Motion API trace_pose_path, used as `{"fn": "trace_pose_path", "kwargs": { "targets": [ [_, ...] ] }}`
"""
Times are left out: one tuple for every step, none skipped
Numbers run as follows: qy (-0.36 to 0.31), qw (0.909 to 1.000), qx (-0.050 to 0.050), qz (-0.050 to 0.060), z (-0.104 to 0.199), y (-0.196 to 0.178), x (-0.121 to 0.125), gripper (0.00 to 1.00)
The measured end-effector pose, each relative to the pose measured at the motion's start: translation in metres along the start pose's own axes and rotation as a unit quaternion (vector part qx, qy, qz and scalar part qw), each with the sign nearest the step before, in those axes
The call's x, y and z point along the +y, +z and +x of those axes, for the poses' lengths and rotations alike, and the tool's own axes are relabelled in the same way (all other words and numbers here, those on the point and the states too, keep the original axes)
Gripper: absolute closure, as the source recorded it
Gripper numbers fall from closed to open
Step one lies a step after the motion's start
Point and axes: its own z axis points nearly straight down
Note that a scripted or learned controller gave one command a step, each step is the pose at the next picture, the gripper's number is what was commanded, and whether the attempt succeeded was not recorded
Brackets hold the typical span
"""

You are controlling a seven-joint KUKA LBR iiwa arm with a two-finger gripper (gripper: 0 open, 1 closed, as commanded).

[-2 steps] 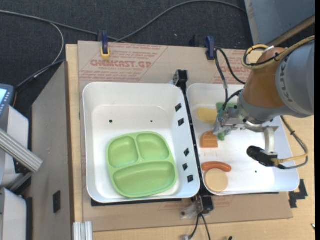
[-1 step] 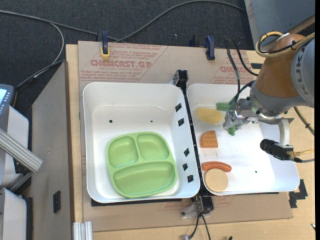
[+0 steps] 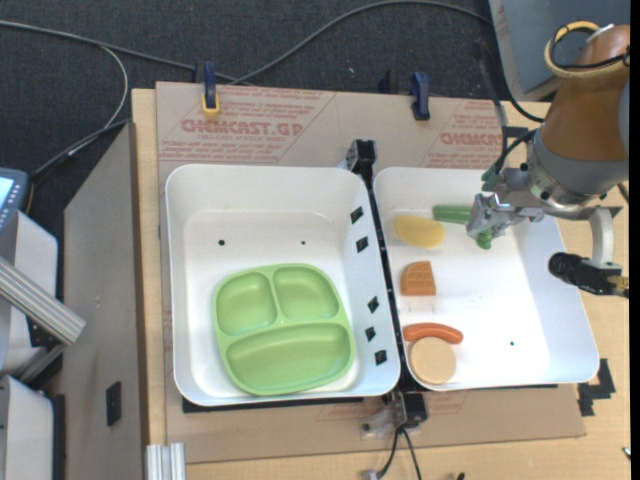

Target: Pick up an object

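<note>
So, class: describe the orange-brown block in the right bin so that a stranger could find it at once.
Start at the right bin, the one without the green tray. Along its left side, food pieces run top to bottom; the block sits mid-column, below the yellow piece and above the sausage. It alone is squarish and orange-brown.

**Red print on the cardboard sheet**

From my seat at the remote station I can read one piece of lettering. It is printed in red on the brown cardboard sheet that lies under the two white bins. Along the far edge, behind the left bin, it reads roughly "CHEMCAST GP". The same red print repeats behind the right bin, but there it is partly covered and I cannot read it whole. Smaller red lines beneath are too fine to read.
</note>
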Motion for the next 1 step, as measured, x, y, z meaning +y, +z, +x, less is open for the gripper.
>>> {"fn": "trace_pose_path", "kwargs": {
  "targets": [
    [0.0,1.0,0.001,0.003,0.0005,0.0002,0.0006,1.0]
  ]
}}
